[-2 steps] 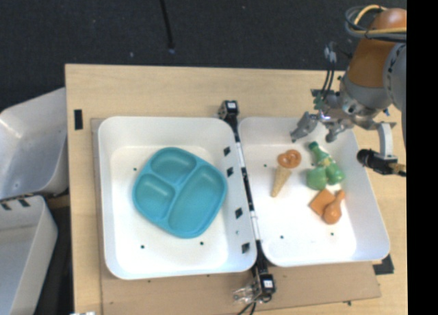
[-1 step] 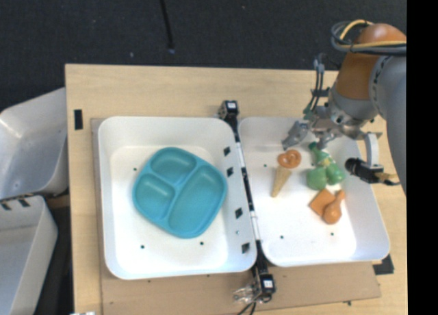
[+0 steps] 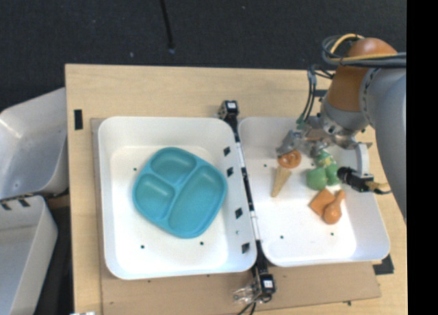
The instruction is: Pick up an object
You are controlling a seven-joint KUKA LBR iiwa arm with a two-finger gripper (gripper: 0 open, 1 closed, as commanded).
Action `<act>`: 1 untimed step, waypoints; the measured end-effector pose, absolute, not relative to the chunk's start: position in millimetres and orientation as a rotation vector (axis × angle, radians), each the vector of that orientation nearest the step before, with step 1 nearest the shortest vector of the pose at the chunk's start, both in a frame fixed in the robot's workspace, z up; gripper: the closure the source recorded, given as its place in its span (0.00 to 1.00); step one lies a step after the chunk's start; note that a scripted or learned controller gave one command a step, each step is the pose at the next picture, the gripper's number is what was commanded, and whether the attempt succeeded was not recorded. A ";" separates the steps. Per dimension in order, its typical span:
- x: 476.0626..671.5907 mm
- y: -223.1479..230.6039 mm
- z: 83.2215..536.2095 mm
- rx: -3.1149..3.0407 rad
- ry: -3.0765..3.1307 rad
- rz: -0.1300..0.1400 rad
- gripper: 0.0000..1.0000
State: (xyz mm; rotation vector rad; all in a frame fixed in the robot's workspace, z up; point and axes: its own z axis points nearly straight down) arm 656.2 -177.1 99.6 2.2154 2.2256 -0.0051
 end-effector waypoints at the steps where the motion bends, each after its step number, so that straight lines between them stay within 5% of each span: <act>1: 657.8 -178.2 113.9 2.208 2.223 -0.001 1.00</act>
